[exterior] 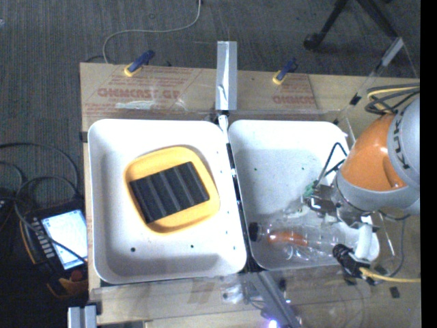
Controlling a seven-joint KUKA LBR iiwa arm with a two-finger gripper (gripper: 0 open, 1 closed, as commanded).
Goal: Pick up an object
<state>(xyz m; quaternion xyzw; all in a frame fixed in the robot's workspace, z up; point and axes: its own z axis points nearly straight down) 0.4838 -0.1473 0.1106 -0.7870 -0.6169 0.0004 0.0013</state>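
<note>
I see a rounded yellow tray (172,189) with a ribbed black insert in the left bin (102,203). A clear plastic bottle (293,238) lies along the right bin's (273,156) near edge. The gripper (345,227) sits beside it; grip state unclear.

Yellow tray (172,188) crowds the left bin (102,149) (rims stay bare), bottle (293,238) blocks the right bin's (273,149) front.

Two white bins sit side by side on the bench (95,91). Left bin (109,251) has a yellow tray w/ black ridged top (172,189). Right bin (273,156) has a clear plastic bottle (293,241) lying flat, near the arm (382,166).
</note>
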